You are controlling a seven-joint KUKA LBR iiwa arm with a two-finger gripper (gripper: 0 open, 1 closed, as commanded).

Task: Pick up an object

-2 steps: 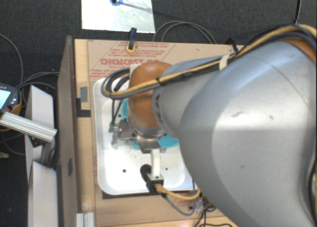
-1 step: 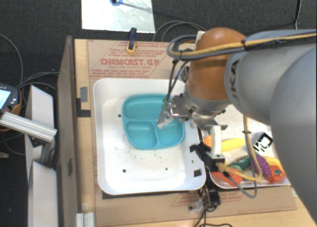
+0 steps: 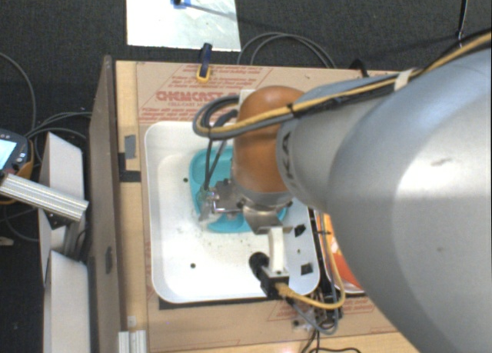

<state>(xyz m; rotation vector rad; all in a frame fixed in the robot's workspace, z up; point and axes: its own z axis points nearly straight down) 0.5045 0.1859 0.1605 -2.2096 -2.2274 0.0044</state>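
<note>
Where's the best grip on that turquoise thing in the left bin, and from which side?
Probably its left rim. The turquoise object lies low in the left bin, and the arm's wrist covers its right part, so only the left and bottom edges show. Coming straight down over an exposed edge looks safest; its full shape is hidden.

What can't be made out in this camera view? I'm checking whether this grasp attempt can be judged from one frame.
- Gripper: its fingers are blurred against the turquoise object, so contact cannot be judged.
- Turquoise object: the orange band and wrist cover most of it; shape unclear.
- Right bin: the grey arm hides nearly all; only an orange patch shows.
- Left bin: its right side sits under the arm.
</note>
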